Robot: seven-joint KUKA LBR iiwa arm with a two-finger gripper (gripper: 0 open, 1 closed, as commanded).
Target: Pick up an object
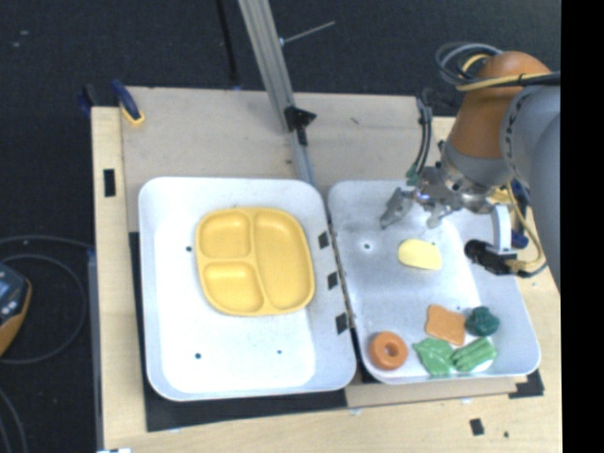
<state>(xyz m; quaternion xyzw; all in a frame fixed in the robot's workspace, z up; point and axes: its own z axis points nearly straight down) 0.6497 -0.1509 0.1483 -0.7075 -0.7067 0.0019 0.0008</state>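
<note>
Jaws [412, 213] stand apart, with nothing between them, above the upper part of the right bin [370, 295]. My two fingers [392, 210] point down and to the left from my wrist, one toward the bin's upper left, the other just above the yellow lump [419, 254].

Yellow lump: pale, rounded, lying on the bin floor just below my jaws, apart from them. No other item touches it. Bare bin floor lies to its left.

Lower right corner of the right bin holds a cluster, well apart from my jaws:
- orange ring [387, 349], near the bin's lower edge, at the left of the cluster;
- orange flat piece [445, 324], above and right of the ring;
- dark green piece [482, 322], just beside the flat piece, toward the bin's right wall;
- light green pieces [455, 357], crowded against the lower rim.

Cables and a black fitting [491, 255] hang beside my wrist along the bin's right wall.

Left bin [170, 347] holds a yellow divided tray [255, 260] with three compartments, lying flat near its middle. A metal pole [269, 64] rises from the surface [208, 130] behind the bins.
</note>
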